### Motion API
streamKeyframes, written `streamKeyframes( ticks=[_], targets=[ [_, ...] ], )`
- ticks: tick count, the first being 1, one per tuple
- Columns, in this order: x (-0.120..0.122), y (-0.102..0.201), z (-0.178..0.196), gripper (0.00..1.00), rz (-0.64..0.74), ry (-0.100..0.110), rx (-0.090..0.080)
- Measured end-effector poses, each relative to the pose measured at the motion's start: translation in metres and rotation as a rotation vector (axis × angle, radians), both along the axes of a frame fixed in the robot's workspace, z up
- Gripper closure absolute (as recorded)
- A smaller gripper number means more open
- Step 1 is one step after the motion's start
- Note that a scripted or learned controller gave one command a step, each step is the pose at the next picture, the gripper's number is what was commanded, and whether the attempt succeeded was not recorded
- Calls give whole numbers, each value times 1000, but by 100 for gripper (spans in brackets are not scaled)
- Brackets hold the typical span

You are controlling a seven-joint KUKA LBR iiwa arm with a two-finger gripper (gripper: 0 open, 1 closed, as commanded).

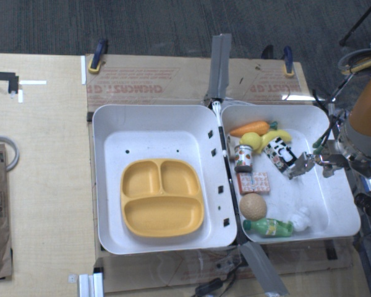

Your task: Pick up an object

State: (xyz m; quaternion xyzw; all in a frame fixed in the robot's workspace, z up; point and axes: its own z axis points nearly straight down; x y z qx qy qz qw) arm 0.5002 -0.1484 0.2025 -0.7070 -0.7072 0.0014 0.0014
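While the grey arm (pixel 358 129) is reached in low from the right edge, its orange band seen above the wrist, the gripper (pixel 301 166) is stretched leftward over the right bin (pixel 340 228). Its metal fingers (pixel 295 171) are seen beside the lower right end of a black-and-white carton (pixel 279 154); whether they are parted or closed cannot be told, and nothing is seen between them. Taking that carton as the landmark, a banana (pixel 278 137) lies touching its upper end, a lemon (pixel 251 140) sits just to its upper left, and a carrot (pixel 250 129) lies beyond the lemon, toward the bin's far wall. A small jar (pixel 243 158) with a dark label stands to the carton's left, its writing too small to be read. A red patterned packet (pixel 253 182) lies below-left of the carton, a tan ball (pixel 253 206) further down, and a green bottle (pixel 269 228) lowest, along the near wall. Well to the left, a yellow divided plate (pixel 162 198) rests in the left bin (pixel 111 135). On the cardboard (pixel 154 79) behind the bins, upside-down red lettering is printed, appearing to read "CHEMCHAT".
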Motion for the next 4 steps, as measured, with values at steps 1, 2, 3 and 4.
streamKeyframes(
  ticks=[1,2,3,4],
  targets=[
    [45,19,-87,0,-25,-34,-9],
    [119,-7,-107,0,171,-13,-6],
    [119,-7,-98,100,171,-11,-6],
    [123,49,45,100,-7,-2,-2]
  ],
)
